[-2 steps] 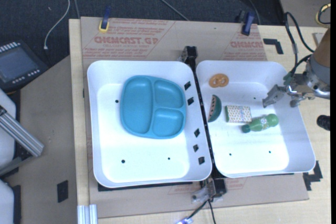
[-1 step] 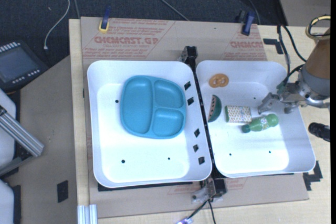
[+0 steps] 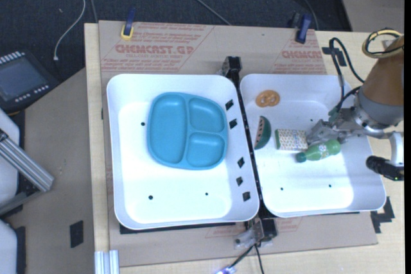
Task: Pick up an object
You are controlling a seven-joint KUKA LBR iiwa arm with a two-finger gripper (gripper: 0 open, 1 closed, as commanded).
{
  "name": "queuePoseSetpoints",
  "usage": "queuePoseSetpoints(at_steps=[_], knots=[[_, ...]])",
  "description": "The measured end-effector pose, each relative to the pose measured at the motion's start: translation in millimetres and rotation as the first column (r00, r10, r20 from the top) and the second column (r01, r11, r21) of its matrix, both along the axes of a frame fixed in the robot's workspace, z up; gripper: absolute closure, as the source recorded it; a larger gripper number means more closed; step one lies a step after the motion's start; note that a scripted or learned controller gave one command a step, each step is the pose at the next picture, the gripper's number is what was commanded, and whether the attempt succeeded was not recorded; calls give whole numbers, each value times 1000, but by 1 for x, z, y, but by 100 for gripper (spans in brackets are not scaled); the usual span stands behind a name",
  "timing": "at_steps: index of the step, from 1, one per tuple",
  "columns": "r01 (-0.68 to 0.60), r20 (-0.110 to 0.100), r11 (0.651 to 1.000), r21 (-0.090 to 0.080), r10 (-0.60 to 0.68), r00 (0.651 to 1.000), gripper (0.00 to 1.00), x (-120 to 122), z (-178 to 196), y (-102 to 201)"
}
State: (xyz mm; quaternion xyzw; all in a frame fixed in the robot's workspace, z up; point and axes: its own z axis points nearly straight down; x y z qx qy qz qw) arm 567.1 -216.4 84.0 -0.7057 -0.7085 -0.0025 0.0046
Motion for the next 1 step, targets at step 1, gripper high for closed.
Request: queuePoseSetpoints(at_steps=[1], knots=[[0,3,1000,-5,0,1000,100,0,12,-2]])
